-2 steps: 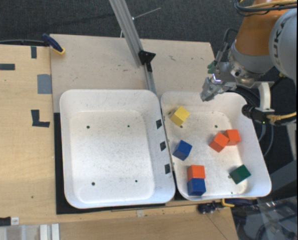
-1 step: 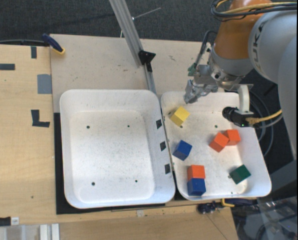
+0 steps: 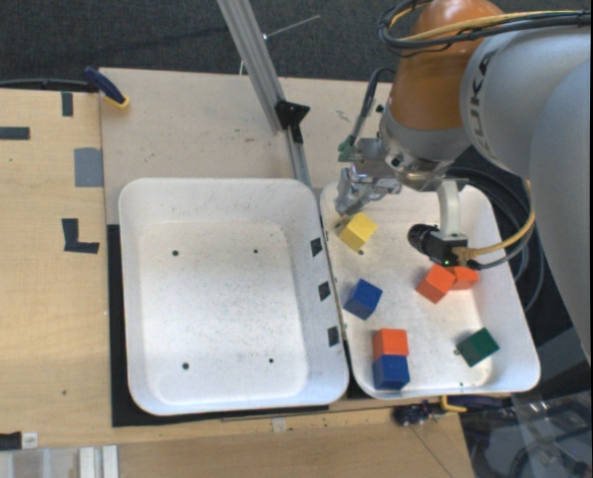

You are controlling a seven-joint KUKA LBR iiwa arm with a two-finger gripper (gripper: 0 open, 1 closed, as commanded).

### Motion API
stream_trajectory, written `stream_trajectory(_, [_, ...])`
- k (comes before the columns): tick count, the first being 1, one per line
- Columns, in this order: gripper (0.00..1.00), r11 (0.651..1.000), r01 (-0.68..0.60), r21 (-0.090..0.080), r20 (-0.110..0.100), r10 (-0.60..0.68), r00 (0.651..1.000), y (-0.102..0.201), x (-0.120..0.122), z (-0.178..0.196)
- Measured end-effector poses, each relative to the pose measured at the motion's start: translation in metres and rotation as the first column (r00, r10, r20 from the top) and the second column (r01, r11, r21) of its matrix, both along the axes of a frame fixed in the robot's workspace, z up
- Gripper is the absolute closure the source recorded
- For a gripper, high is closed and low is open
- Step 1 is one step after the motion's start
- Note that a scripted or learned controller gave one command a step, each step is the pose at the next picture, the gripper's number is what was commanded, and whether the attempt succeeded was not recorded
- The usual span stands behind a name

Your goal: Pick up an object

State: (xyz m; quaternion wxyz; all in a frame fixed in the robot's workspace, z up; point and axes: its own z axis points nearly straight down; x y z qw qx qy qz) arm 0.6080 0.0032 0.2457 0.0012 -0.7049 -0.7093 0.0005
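The gripper hangs at the far left corner of the right-hand shallow white bin, its tip just above and beside the small yellow block; whether it is apart or together cannot be told from this slanted view, and nothing shows clamped in it. The yellow block lies tilted on the bin floor, close to the wall that the bin shares with the left-hand shallow white bin, and it looks the likeliest thing to pick. To do the step well, the arm would probably need to centre over the yellow block, turn to match its skewed faces, and descend straight down so one side does not catch the nearby wall; a grasp taken off-centre may nudge the block away instead of closing on it. Nearer the camera than the yellow block sits a small blue cube, apart from it and unlikely to interfere. Farther toward the near edge, an orange block touches a dark blue block. To the right of the yellow block lie an orange-red pair of blocks, pressed together, and beyond them a dark green cube. A black fitting with a green light on the arm hangs right of the yellow block and could crowd a wide approach. An angled grey metal pole crosses the bench behind the yellow block.
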Motion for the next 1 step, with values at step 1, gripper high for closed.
stream_trajectory(1, [1.00, 1.000, 0.000, -0.001, -0.001, 0.000, 1.000, 0.0478, -0.0017, -0.0150])
